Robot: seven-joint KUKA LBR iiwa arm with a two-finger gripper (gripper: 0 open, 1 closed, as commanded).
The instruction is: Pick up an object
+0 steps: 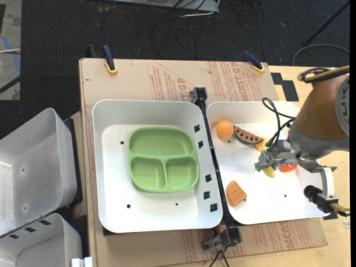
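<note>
The gripper (269,163) is low in the right bin (261,216), wrist bent down from the arm (325,118) that reaches in from the right. Whether it grips anything I cannot tell; the metal parts hide the tips. It sits right over a small yellow piece (270,172), with a red piece (287,167) touching or just beside it on the right. That placing suggests a descent on this pair, and crowding may spoil the grasp.

Just left and farther off lies a melon slice (247,136), and beside it, farther left, an orange ball (224,129). Nearer the camera and left, well apart from the gripper, lies a waffle (236,193). All the loose things are in this bin, so any pick must start here.

The left bin (111,149) holds a green tray (163,159) with three compartments, likely a place to drop things.
</note>
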